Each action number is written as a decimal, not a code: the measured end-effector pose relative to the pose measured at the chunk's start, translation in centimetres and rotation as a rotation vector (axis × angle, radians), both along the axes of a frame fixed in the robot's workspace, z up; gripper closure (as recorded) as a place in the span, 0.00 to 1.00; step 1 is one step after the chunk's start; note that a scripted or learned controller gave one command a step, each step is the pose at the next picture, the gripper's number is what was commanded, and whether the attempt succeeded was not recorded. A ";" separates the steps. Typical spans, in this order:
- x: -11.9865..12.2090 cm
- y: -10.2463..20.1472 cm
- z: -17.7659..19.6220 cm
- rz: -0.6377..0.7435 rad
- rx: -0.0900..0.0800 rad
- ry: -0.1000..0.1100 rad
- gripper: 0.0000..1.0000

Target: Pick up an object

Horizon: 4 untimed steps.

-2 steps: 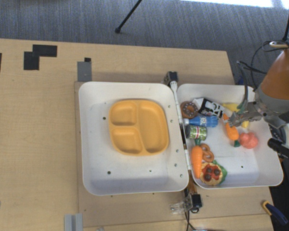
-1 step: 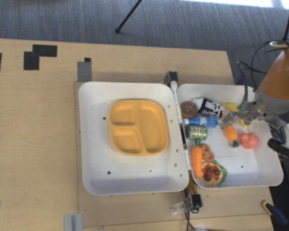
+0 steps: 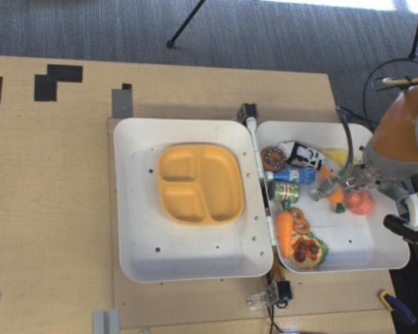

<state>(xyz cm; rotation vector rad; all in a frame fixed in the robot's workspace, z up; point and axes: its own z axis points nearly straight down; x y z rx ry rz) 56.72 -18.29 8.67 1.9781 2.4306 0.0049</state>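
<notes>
The arm [image 3: 404, 134] is in over the right bin [image 3: 355, 252] now, wrist low, and the pincer [image 3: 332, 186] sits down among the toys near the bin's middle — right by a small orange piece [image 3: 336, 197] and just left of a round pink-red fruit [image 3: 359, 202]. Whether the pincer is parted or clamped I can't make out from here; it's a dark tangle against the clutter, and nothing shows clearly in its grip.

So I'd call this the reach-and-grasp step, not the lift. Candidates are all in that right bin: the doughnut [image 3: 272, 158], the green can [image 3: 284, 191], the blue piece [image 3: 292, 175], the carrot [image 3: 284, 232] lower down with the pizza slice [image 3: 307, 250] beside it. The left bin [image 3: 146, 256] holds just the yellow divided plate [image 3: 198, 184].

Next, I reckon, it needs a firm close on whatever sits under the tips — the orange piece or the fruit — then a straight lift clear of the neighbours.
</notes>
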 end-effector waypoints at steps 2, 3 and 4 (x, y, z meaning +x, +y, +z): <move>1.5 3.0 12.1 -0.433 0.004 0.004 1.00; 1.6 3.0 13.1 -0.425 0.003 0.002 1.00; 0.8 9.3 12.7 -0.648 0.006 0.007 1.00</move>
